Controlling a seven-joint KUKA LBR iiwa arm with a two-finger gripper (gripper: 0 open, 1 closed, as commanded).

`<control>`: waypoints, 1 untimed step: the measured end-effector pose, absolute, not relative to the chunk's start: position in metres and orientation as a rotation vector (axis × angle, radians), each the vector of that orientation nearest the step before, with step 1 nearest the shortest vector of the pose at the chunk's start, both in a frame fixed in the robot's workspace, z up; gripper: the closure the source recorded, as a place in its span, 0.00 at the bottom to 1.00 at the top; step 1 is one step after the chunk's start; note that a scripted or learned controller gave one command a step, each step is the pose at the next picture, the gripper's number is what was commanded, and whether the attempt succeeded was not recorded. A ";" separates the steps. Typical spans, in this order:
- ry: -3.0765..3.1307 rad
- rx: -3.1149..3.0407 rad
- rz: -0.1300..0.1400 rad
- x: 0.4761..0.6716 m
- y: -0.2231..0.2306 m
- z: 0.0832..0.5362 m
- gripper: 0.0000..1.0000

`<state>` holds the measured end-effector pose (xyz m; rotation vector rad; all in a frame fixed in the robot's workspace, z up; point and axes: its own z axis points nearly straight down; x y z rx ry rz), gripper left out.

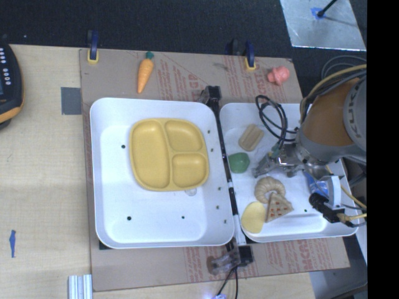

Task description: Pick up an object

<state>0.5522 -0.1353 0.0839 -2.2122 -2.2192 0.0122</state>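
Because the task asks only for some object to be lifted, we read the right bin [312, 226] as the working area: that is where the small pieces are gathered and where the arm [330, 120] reaches in from the right. Our gripper [274, 162] sits low over the middle of that bin, among the pieces, but whether it is released or clenched we cannot tell, since the metal parts blur together and nothing clearly sits in it. Just beside it lie the likeliest candidates: a green round piece [238, 162] to its left, a tan block [250, 137] above that, and a beige bun-like piece [269, 187] directly below. A pizza slice [278, 208] and a pale yellow disc [253, 217] rest against the bin's near wall. The left bin [112, 217] holds a yellow divided plate [168, 153], too wide and flat for an easy pinch in our judgement. A toy carrot [144, 72] and a pink lump [278, 75] lie on the surface outside both bins.
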 end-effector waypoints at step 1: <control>-2.236 -2.215 -0.007 0.661 -0.110 0.093 0.00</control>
